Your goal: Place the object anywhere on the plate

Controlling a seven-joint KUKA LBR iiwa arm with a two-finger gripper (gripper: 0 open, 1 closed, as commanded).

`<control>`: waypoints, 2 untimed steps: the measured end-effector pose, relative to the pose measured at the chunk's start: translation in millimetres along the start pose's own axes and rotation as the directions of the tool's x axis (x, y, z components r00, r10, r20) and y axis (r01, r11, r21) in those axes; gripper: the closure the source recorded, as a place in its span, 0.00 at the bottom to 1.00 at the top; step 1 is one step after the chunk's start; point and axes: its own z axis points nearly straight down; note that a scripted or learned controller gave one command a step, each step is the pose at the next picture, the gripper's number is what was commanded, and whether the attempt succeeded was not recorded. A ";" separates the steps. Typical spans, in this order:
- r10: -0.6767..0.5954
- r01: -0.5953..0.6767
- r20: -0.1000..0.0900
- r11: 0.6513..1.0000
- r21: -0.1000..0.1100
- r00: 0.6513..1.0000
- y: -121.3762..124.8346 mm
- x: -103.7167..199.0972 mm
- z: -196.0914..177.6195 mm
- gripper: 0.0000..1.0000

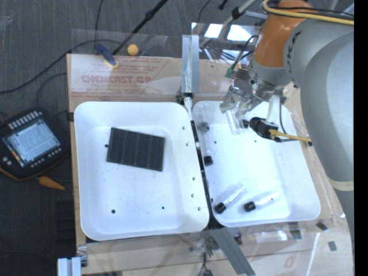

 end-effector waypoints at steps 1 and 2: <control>-0.176 0.176 -0.003 0.984 0.001 0.984 -95.5 61.9 0.4 1.00; -0.155 0.155 -0.003 0.988 0.003 0.988 -216.7 91.1 -42.1 1.00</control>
